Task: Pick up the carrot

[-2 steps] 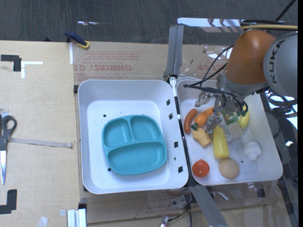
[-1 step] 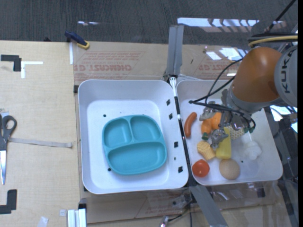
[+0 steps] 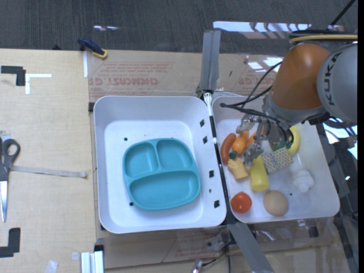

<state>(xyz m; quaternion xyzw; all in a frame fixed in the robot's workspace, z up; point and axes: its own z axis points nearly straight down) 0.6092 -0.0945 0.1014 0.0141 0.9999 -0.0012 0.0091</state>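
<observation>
The carrot (image 3: 241,143) is a small orange piece lying in the left part of the right bin (image 3: 318,209), just right of a red-orange sausage (image 3: 227,147). My gripper (image 3: 259,141) hangs low over the bin, right against the carrot's right side and partly covering its end. From this slant I cannot make out whether the carrot is inside the gripper or only beside it. The arm's orange band (image 3: 301,75) sits above the bin's far right.
Crowded around the carrot are a tan cheese chunk (image 3: 238,169), a yellow bottle (image 3: 259,176), a checkered sponge (image 3: 277,161), a yellow fruit (image 3: 293,141), a tomato (image 3: 241,202), an egg (image 3: 276,202) and a white lump (image 3: 301,180). The left bin (image 3: 108,169) holds a teal divided plate (image 3: 162,174).
</observation>
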